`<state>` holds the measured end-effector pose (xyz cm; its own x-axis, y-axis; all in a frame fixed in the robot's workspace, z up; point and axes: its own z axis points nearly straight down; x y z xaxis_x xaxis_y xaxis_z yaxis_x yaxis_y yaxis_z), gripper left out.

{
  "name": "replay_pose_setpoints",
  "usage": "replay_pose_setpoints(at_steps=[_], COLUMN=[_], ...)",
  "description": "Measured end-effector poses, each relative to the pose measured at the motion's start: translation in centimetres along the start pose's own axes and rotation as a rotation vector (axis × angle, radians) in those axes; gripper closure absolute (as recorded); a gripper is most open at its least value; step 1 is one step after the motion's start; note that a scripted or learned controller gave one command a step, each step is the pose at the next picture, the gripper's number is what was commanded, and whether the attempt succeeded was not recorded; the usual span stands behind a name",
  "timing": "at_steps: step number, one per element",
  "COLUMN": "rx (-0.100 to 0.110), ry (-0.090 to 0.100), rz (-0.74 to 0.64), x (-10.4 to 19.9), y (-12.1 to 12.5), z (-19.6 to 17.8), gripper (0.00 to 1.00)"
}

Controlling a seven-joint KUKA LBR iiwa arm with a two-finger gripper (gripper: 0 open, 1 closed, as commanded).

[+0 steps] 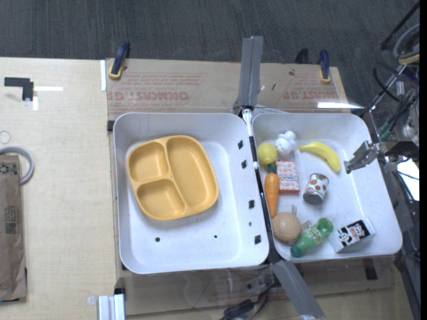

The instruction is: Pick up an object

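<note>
The right bin [380, 199] holds several objects. A banana [321, 155] lies near its far side, with a lemon [267, 153] and a small white lump [285, 141] to its left. Below these lie a carrot [271, 192], a small red-and-white box [288, 177] and a tin can [315, 188]. A brown ball [287, 227], a green bottle [311, 237] and a black-and-white carton [351, 234] rest near the front. My gripper [358, 159] hovers at the bin's right rim, just right of the banana, open and holding nothing.
A yellow divided plate [172, 177] lies in the left bin [127, 245]. Cardboard [180, 89] clamped with blue clips backs both bins. A grey divider bar [251, 69] stands between the bins at the far side. Cables and the arm's frame crowd the right edge.
</note>
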<state>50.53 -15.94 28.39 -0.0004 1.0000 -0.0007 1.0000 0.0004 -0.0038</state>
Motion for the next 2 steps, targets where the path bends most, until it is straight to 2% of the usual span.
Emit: replay_pose_setpoints(at_steps=[1, 2], rx=[-0.001, -0.003], ry=[0.0, -0.001], rz=[-0.066, -0.177], x=[0.5, -3.0], y=[6.2, 11.7], z=[7.8, 16.3], gripper=[0.0, 0.0])
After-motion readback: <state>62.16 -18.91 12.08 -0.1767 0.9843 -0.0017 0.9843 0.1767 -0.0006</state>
